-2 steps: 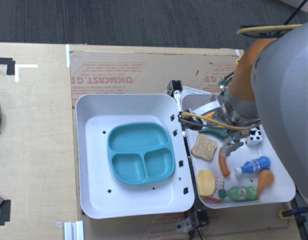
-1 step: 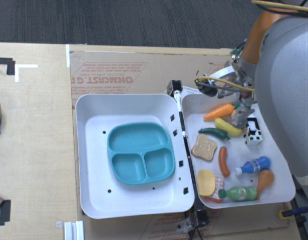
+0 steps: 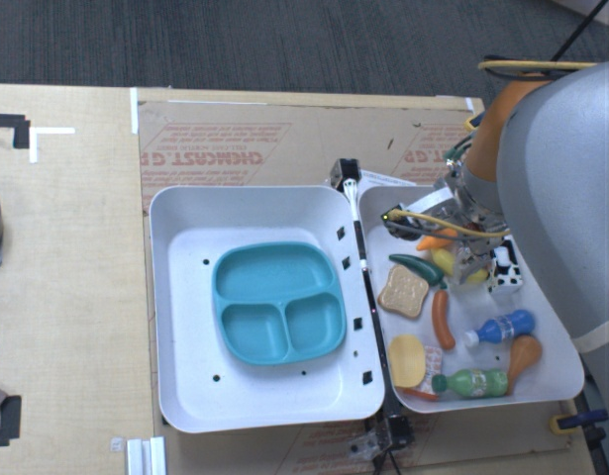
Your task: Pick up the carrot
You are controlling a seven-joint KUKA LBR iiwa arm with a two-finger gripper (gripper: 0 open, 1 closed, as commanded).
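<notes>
The carrot (image 3: 438,241) lies at the far end of the right bin (image 3: 552,384), just under the gripper (image 3: 469,255), beside a green pepper (image 3: 419,268). The arm hides the fingertips, so contact, and the gripper's state, cannot be told.

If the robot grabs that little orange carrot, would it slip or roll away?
The carrot looks like smooth moulded plastic, so probably stiff, light and a bit slippery. Its slim tapered shape suggests it could roll or pivot if nudged, though the neighbouring toys crowding the right bin might stop it.

Pincer (image 3: 469,255) above toy-filled right bin (image 3: 557,379)
</notes>
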